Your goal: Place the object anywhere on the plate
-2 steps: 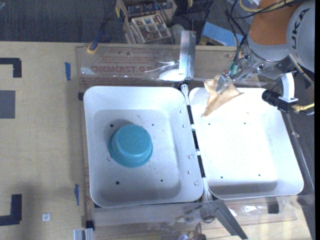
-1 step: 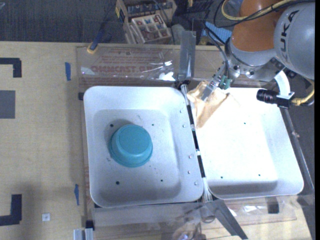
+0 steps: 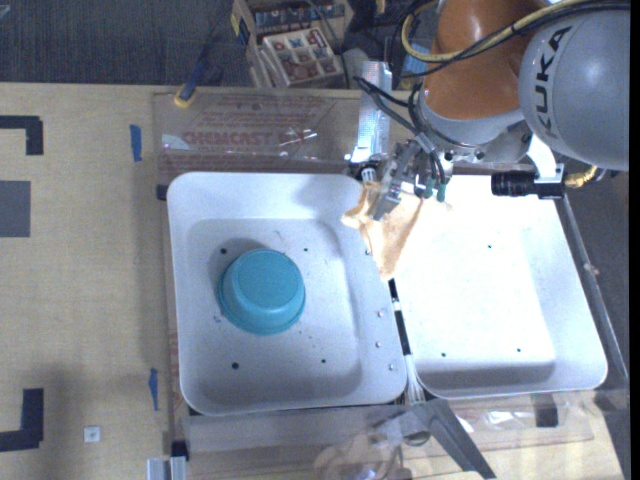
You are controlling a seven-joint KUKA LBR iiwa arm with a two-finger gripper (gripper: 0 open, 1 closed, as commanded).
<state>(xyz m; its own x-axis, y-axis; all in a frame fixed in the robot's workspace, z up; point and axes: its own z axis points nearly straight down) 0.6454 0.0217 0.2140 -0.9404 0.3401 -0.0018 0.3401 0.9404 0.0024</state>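
A limp, tan-orange piece of cloth-like material [image 3: 388, 230] hangs crumpled from the gripper [image 3: 400, 190], its folds draping over the seam where the two white bins meet, near their far edge. You can see its upper end pinched between the fingers, which close narrowly on it. Above, the grey arm [image 3: 585, 78] with its glossy orange band [image 3: 478, 28] reaches in from the right. In the left bin [image 3: 200, 208], well apart from the cloth, sits a round teal plate [image 3: 262, 290], smooth and matte, shaped rather like an upturned shallow bowl. The right bin [image 3: 510, 298] is a smooth, rounded-corner tray, brightly lit. Both rest on a pale wooden bench [image 3: 80, 268].
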